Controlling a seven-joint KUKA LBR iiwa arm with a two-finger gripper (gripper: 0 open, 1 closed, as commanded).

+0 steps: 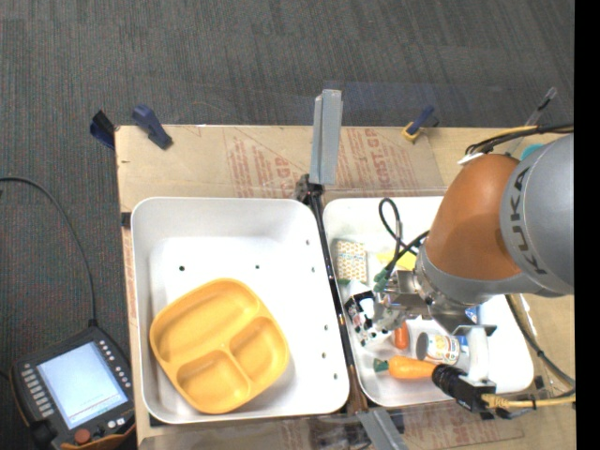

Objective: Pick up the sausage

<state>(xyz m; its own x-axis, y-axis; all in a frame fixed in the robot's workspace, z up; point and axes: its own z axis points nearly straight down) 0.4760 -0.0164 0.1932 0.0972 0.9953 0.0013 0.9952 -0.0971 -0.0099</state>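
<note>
pincer (382,315) low in right bin (361,216); sausage not discernible; pincer state unclear.

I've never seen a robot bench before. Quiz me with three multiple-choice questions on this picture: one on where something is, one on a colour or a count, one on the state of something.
1. Where does the divided plate lie?
A. In the left bin
B. In the right bin
C. On the floor

2. What colour is that plate?
A. Blue
B. Yellow
C. Green

3. How does the carrot stand in relation to the arm?
A. Lifted above the bins
B. Lying in the right bin near its front edge
C. Lying on the plate

Answers:
1. A: the plate rests on the left bin's floor.
2. B: it is yellow throughout.
3. B: the carrot lies flat in the right bin, below the arm.
</note>
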